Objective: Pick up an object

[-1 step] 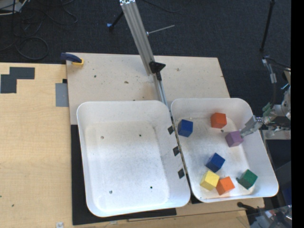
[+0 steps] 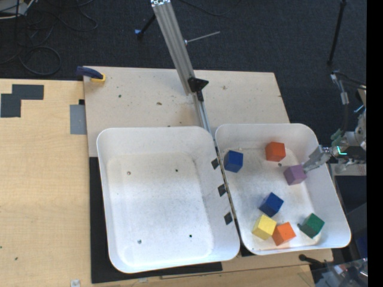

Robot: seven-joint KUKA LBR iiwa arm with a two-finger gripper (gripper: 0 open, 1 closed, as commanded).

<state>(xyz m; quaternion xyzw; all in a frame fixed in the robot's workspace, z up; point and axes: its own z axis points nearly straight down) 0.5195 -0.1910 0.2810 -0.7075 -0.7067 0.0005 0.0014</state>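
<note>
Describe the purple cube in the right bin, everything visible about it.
The purple cube is a small, matte, lavender block with slightly rounded edges, resting flat on the floor of the right bin, near its right wall. It sits apart from the other blocks; the orange cube is its nearest neighbour, up and to the left. The tool reaches in from the right and meets its upper right corner.

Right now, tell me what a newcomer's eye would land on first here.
The cluster of coloured cubes in the right bin stands out: two orange, two blue, a yellow, a green and a purple cube. The gripper reaches in over the bin's right rim, right beside the purple cube. A long metal bar slants across the bench behind the bins.
</note>
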